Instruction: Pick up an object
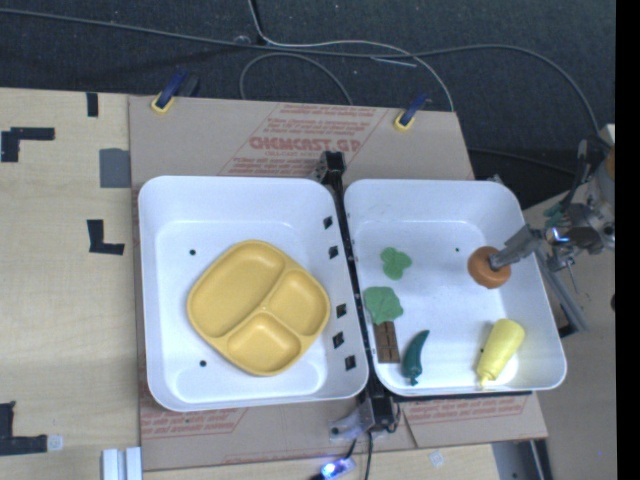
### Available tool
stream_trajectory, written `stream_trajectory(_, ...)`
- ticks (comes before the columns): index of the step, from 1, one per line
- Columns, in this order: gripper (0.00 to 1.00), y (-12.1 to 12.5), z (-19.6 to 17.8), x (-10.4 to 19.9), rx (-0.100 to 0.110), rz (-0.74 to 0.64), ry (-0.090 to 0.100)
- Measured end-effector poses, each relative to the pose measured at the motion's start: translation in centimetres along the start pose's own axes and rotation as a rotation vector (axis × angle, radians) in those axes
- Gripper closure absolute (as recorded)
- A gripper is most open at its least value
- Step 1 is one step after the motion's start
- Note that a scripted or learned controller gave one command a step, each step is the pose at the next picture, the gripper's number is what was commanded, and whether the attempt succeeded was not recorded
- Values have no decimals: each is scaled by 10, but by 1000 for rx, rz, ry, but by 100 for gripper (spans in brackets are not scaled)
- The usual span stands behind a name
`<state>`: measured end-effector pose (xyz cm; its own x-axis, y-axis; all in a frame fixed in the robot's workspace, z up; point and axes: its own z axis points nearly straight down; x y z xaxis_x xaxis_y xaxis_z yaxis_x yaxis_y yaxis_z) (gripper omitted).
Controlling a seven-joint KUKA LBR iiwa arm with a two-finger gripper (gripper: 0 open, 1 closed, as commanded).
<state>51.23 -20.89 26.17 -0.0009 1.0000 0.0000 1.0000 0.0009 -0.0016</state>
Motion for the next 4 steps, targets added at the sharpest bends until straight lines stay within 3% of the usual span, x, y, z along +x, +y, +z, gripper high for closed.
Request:
stream_trajectory(2,0,-9,104,-12,5,1,1)
stream_trajectory(3,0,-3,156,-5,5,-1,2)
stream_trajectory(4,100,-2,143,-5,1,-1,0)
